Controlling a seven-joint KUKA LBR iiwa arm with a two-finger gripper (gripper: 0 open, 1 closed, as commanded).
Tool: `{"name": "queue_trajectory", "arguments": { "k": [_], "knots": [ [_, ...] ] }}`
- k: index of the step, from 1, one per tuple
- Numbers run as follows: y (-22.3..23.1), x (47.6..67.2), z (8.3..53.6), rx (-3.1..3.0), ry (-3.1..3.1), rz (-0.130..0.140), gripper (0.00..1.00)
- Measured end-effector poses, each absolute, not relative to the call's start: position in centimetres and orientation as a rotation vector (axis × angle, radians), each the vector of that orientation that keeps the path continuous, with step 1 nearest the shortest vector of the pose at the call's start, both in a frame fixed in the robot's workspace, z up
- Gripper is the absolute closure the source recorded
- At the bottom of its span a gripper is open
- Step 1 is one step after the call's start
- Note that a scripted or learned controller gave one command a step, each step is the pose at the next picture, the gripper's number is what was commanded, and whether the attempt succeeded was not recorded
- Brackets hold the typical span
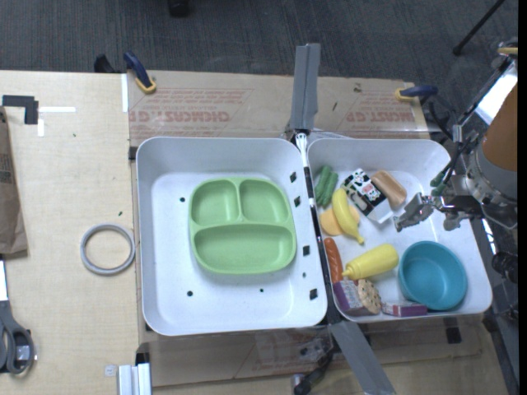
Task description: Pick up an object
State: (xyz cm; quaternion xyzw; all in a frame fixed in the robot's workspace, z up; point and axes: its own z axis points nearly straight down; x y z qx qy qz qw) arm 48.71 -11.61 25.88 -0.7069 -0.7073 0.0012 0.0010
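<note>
Okay, two white bins are sitting side by side on the bench. The left bin (156,245) is carrying a green divided plate (243,225), lying flat near its middle. The right bin (428,151) is holding the clutter: a green vegetable piece (325,184) is leaning against the far-left wall, a banana (346,215) is lying just beside it toward the near side, and an orange piece (328,221) is peeking out from under the banana. A black-and-white carton (365,192) is sitting next to a tan bread roll (389,188), touching it. A red hot dog (333,258) is lying along the left wall, a yellow mustard bottle (372,262) is lying on its side beside it, and a cookie packet (362,296) is resting in the near-left corner. A blue bowl (432,275) is standing upright in the near-right part.

The arm is reaching in from the right, and the gripper (414,211) is hovering just right of the roll and just beyond the bowl. Its fingers are looking slightly spread, pinching nothing, and no object is sitting between them.

Outside the bins, a grey tape ring (108,248) is lying on the bench at left, and scissors (15,346) are lying at the near-left edge.
</note>
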Motion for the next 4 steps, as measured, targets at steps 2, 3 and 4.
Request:
{"name": "queue_trajectory", "arguments": {
  "k": [2,3,4],
  "knots": [
    [-8.4,52.6,21.4,-2.030,-2.395,0.003,0.00],
    [-10.5,59.8,13.8,-2.161,-2.279,0.003,0.00],
    [-9.4,58.7,17.4,-2.220,-2.223,0.002,0.00]
  ]
}}
